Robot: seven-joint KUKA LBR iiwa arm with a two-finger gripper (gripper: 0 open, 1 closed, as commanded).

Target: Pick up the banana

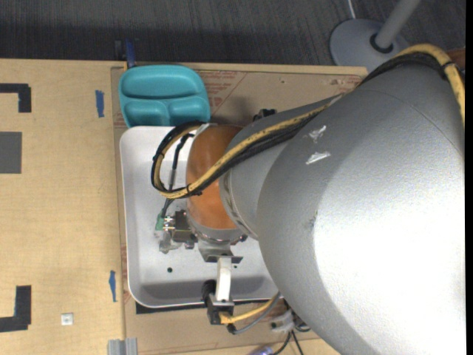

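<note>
Brown bench [59,220] holds a white bin [140,220] | big grey arm [355,198] covers most of it | teal tray [164,95] sits behind bin | can't tell claw state | banana hidden

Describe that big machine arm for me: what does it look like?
The arm is a thick, rounded grey shell. An orange band rings it above the wrist. Yellow and black cables loop alongside the band, and a metal wrist block sits below it.

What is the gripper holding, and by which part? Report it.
Cannot be told: the arm hangs over the white bin and covers whatever lies under its wrist.
</note>
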